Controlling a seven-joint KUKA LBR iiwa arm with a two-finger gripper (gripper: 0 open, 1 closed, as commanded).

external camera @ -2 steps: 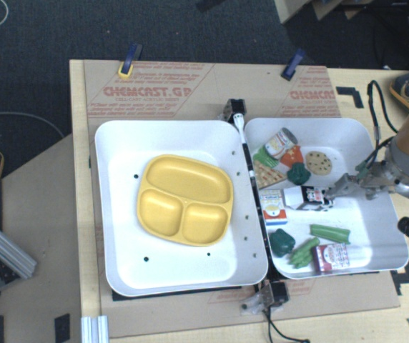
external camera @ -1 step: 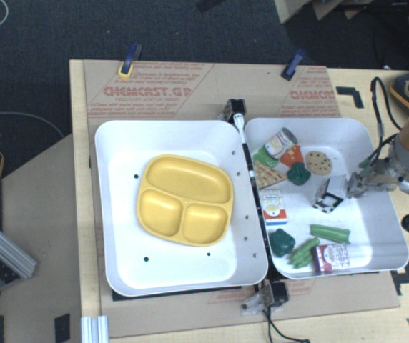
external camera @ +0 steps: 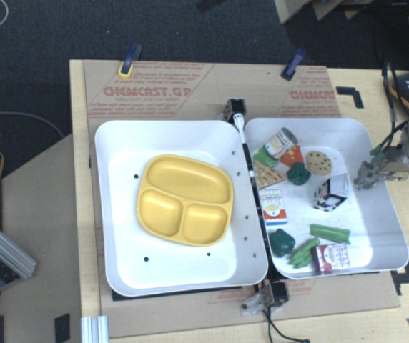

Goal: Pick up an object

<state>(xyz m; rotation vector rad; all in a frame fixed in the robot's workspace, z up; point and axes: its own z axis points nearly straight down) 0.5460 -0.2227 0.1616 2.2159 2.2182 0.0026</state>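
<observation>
I see the pincer (external camera: pixel 371 174) at the right rim of the right bin (external camera: pixel 383 220), coming in from the desk's right side. It sits low over the bin's right wall, and from this slanted view I cannot tell whether it is open or closed; nothing shows between it.

The things to pick lie in the right bin, crowded toward its left half. Near the top there is a small can (external camera: pixel 282 142) tilted on its side, with a cracker-like square (external camera: pixel 268 175) just below it and a round cookie (external camera: pixel 319 162) to the right. A dark green lump (external camera: pixel 299 174) sits between the cracker and the cookie. A black and white carton (external camera: pixel 331 194) lies near the middle, the closest thing to the pincer but apart from it. A small white and red box (external camera: pixel 274 206) lies by the bin's left wall. Lower down I see a dark green piece (external camera: pixel 282 241), a light green pod (external camera: pixel 329 232), another green pod (external camera: pixel 304 252), and a red packet (external camera: pixel 332 257) beside it.

The left bin (external camera: pixel 119 191) holds a yellow divided tray (external camera: pixel 185 200), sitting flat in its middle.
</observation>
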